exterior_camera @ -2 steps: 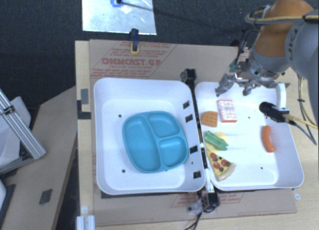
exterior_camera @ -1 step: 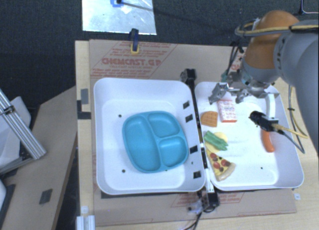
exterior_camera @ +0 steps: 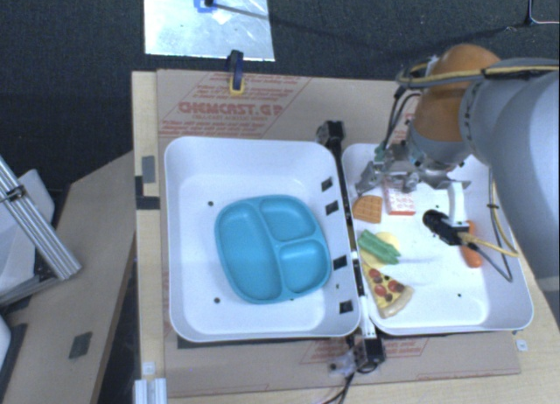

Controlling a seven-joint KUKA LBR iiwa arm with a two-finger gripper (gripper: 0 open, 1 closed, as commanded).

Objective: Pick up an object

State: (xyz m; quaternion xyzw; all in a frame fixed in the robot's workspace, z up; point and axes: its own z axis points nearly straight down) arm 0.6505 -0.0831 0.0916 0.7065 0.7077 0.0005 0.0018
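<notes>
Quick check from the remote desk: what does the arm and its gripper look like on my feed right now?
The arm is a thick, rounded grey tube coming in from the right, with an orange band above the wrist. Thin cables loop around that orange section. Below it the gripper is a cluster of grey metal parts over the right bin.

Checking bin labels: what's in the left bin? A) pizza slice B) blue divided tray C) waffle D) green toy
B: the blue divided tray lies in the left bin; the pizza slice, waffle and green toy are all in the right bin.
</notes>
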